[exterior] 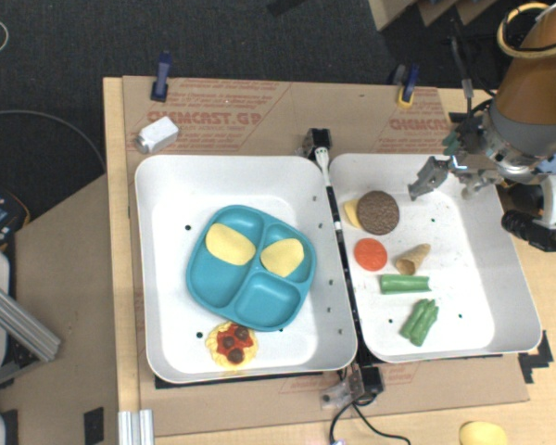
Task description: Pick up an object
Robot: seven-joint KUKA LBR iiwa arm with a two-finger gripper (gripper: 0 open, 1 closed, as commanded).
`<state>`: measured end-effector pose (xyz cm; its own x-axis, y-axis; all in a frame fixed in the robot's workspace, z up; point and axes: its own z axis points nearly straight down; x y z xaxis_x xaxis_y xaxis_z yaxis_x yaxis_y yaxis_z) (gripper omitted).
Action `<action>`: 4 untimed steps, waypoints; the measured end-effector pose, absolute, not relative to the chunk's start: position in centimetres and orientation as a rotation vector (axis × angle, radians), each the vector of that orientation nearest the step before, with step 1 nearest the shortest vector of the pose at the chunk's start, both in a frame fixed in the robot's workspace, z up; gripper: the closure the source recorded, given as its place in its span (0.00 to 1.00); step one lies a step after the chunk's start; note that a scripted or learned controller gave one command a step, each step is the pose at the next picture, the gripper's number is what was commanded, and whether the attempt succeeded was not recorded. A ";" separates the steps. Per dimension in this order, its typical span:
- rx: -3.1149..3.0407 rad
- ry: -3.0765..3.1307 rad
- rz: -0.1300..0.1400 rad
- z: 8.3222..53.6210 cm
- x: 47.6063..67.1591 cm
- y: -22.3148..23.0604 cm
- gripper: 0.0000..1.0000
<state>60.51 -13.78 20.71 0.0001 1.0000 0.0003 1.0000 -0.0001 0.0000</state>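
My gripper hangs over the back of the right bin, its two grey fingers spread open with nothing between them. To its left in that bin lies a brown round cookie resting partly on a yellow piece. Nearer the front are a red disc, a tan cone, a green bar and a green pod. None of them touches the gripper.
The left bin holds a blue divided plate with two yellow pieces on it, and a small pizza slice at the front. A black ridge divides the bins. Blue clamps sit on the back edge.
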 end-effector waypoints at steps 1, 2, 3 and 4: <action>-2.230 -2.220 0.000 22.9 58.9 -18.5 0.00; -2.222 -2.210 0.010 14.9 55.4 -22.7 0.00; -2.233 -2.233 -0.010 29.5 52.7 -22.5 0.00; -2.212 -2.208 0.010 12.7 49.1 -22.3 0.00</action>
